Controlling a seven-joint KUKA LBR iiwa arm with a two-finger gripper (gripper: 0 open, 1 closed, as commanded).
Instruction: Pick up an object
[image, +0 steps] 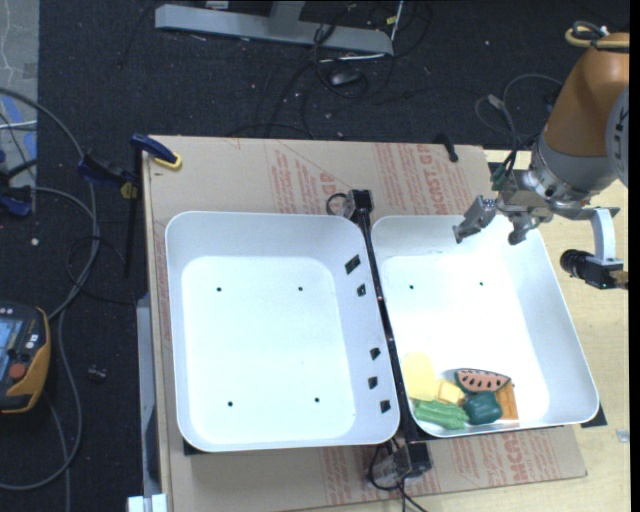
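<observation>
end effector (494, 226) spread, seemingly empty | over right bin's (560, 300) far rim | toy pile (460, 396) well apart, near corner

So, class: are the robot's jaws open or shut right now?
Open. The gripper hangs over the right bin's far edge, its two fingers spread apart with nothing between them.

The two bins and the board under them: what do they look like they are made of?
The bins, left and right, look like thin moulded plastic, smooth and white with a slight sheen, judging by their rounded corners and rolled rims. The board under them looks like corrugated cardboard: matte tan with faded red print. None of this is certain from above.
</observation>
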